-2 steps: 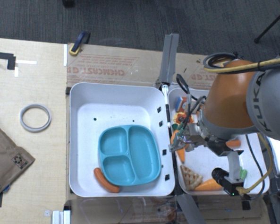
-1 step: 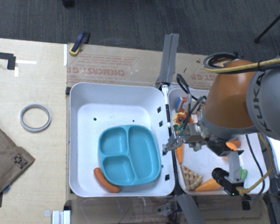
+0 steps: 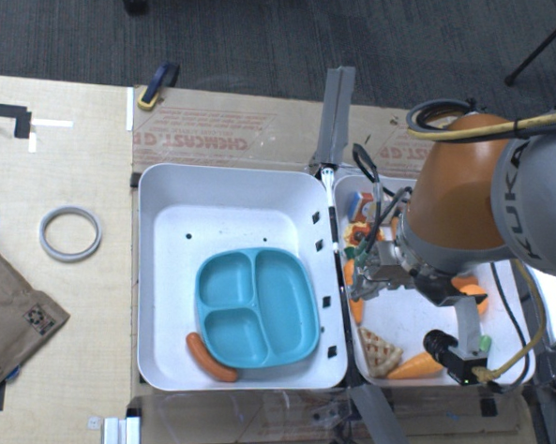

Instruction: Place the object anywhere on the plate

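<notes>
Bench w/ two white bins [image 3: 154, 256]: arm's gripper [image 3: 373, 274] sat low in right bin, grip state can't tell; should've centred on one item before lifting to plate [image 3: 254, 307].

Arm [image 3: 534, 176] – grey casing reads "KUK", letters run vertically, rest cut off at frame edge. Brown box [image 3: 4, 326] at bottom left – "BOX" printed in black, w/ a small square code mark nearby, too small to read. Cardboard [image 3: 236, 134] under the bins – faint red mirrored print, looks like "CHEMCAST", not certain.
</notes>
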Motion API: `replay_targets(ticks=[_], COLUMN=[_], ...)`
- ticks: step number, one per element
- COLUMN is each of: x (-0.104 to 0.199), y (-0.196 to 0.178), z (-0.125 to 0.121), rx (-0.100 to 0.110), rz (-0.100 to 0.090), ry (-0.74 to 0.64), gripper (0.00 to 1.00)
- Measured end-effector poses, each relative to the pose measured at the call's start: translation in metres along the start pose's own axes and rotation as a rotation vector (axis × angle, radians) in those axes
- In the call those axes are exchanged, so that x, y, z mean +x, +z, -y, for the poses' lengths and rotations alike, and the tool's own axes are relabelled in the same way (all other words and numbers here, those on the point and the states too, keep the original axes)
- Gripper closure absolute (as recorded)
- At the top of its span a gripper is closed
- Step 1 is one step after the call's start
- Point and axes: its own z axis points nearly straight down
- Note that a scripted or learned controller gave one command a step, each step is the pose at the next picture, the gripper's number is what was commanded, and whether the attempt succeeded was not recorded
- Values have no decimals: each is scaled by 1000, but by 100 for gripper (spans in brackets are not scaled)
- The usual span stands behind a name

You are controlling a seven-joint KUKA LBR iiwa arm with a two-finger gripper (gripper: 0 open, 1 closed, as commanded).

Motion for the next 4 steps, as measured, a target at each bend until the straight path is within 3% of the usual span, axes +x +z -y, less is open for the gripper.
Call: replay_targets(ticks=[1, 2, 3, 4], x=[1, -1, 11, -87], y=[37, 36, 37, 30], z=[2, -83, -6, -52], rx=[-5, -8, -8, -8], rz=[-2, -1, -1, -1], ry=[-139, -219, -212, -242], gripper=[100, 100, 100, 100])
